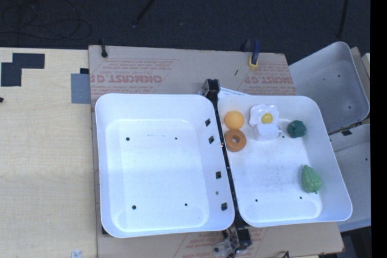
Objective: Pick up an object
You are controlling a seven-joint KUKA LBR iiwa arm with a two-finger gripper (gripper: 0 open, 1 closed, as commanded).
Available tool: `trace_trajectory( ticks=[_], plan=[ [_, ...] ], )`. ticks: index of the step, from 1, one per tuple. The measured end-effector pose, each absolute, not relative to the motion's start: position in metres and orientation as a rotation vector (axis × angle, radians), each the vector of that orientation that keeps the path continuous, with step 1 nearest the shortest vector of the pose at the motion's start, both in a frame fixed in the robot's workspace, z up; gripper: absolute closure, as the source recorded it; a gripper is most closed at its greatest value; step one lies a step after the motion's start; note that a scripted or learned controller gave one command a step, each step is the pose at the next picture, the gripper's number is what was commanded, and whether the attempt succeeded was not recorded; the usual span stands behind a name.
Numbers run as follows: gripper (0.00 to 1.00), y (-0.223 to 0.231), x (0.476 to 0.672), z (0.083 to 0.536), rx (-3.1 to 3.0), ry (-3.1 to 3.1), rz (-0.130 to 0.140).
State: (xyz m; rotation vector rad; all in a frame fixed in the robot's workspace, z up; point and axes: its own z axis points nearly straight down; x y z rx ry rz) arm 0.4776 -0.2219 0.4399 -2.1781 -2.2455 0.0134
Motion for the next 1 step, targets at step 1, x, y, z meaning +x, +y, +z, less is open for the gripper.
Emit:
trace_trajectory(
  ticks=[1],
  plan=[
    [1.00, -0.2115, 0.4746, 0.2992, -2.212, -2.211, 0.010]
  ],
)
